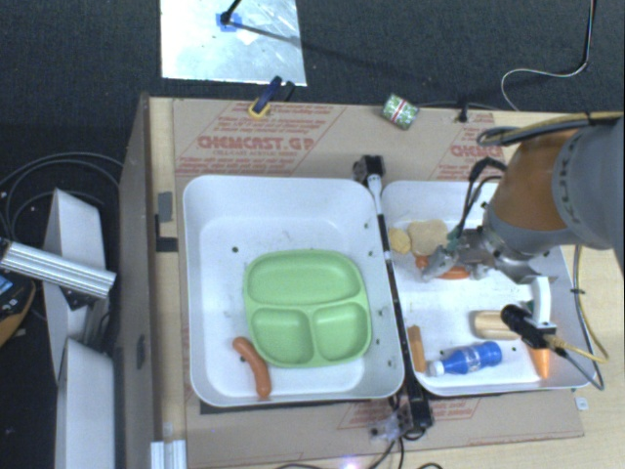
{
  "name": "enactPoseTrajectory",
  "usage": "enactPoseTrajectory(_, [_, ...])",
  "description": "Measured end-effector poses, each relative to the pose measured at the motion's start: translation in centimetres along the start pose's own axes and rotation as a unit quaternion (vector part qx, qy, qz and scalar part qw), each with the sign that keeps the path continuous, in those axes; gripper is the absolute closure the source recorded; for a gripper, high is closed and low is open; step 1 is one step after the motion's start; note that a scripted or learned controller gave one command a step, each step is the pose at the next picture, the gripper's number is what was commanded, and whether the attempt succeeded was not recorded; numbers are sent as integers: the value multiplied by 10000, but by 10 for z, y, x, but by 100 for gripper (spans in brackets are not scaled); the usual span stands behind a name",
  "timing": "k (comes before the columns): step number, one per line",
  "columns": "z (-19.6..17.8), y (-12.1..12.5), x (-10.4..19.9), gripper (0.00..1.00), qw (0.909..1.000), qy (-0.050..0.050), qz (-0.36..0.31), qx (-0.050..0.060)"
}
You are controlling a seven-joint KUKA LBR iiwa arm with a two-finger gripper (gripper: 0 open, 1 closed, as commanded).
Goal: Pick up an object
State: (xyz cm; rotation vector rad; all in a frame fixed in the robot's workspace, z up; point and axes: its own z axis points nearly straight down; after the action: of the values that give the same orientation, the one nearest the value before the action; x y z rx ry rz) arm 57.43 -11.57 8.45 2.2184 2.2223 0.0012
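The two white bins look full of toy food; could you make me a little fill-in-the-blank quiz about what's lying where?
1. The green divided plate lies in the ___ bin.
2. The sausage lies beside the plate in the ___ bin.
3. The blue bottle lies in the ___ bin.
4. The gripper is over the ___ bin.

Answers: left; left; right; right

Red print on the brown cardboard sheet (293, 135) under the bins reads "CHEMCAST GP"; the rest is unreadable.
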Motion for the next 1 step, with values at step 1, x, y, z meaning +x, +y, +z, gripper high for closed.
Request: enactPoseTrajectory(1, [0,33,29,0,10000,3,-6,-3])
